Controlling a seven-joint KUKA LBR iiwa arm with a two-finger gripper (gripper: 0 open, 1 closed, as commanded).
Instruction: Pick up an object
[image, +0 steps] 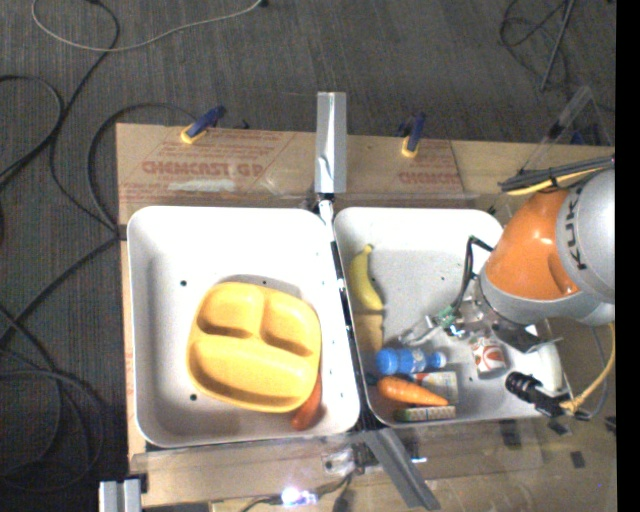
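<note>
My hand (452, 322): lower right, over right white bin (420, 235); grip state, cannot tell.
Yellow banana (366, 280): right bin, left wall.
Orange carrot (410, 391): below blue bottle (408, 360).
Yellow divided tray (256, 345): left white bin (160, 260).

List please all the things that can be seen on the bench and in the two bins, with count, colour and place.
bins: 2, white, side by side on the bench; left bin, right bin
divided plate: 1, yellow, middle of the left bin
orange object: 1, orange-red, partly under the plate's near right edge; what it is cannot be told
banana: 1, yellow, left side of the right bin
bottle: 1, blue with white label, right bin, near part
carrot: 1, orange, right bin, just in front of the bottle
clamps: 2, blue and yellow, far edge of the bench
arm: 1, grey with orange band, over the right bin's right side
gripper: 1, dark, low in the right bin
</note>
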